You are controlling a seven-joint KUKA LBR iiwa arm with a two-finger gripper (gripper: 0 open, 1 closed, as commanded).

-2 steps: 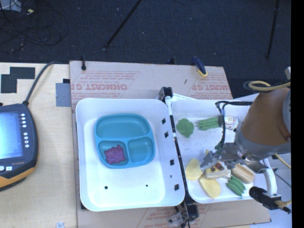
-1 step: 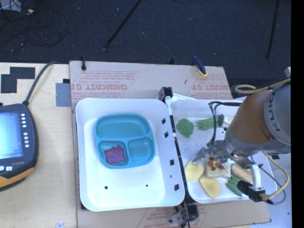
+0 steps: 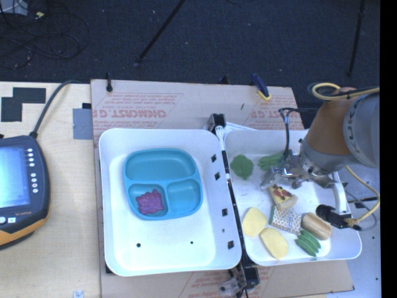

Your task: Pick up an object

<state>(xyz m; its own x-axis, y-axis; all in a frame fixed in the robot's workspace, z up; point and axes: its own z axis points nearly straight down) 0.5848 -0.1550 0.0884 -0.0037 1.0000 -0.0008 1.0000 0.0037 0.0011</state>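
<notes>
Item 1. Pincer (image 3: 277, 176): metal two-finger unit at the end of the grey arm with orange band (image 3: 338, 132), low over the upper middle of the right shallow white bin (image 3: 352, 248). Whether it is released or clenched cannot be told; its tips are a small blurred tangle of metal.

Item 2. Yellow wedge with red top, toy food (image 3: 283, 196): just below the pincer, close to it; contact cannot be made out.

Item 3. Dark green leafy lump (image 3: 242, 166): left of the pincer, near it, apart.

Item 4. Flat green leaf piece (image 3: 270, 161): just above the pincer, at its upper edge.

Item 5. White speckled square piece (image 3: 286, 219): below the pincer, under the wedge.

Item 6. Two pale yellow rounded lumps (image 3: 254, 221), (image 3: 275, 242): below and left of the pincer, side by side.

Item 7. Tan bread-like roll (image 3: 316, 226) and green pod (image 3: 308, 243): below and right of the pincer, near the bin's lower right corner.

Item 8. Left shallow white bin (image 3: 118, 228): well left of the pincer, carrying a blue three-compartment plastic tray (image 3: 180, 163) with a purple crumpled lump (image 3: 150, 202) in its lower left compartment.

Item 9. Counter (image 3: 56, 253): light wood surface, bearing a grey and orange handheld control pendant with screen (image 3: 18, 185) far left of the pincer.
</notes>
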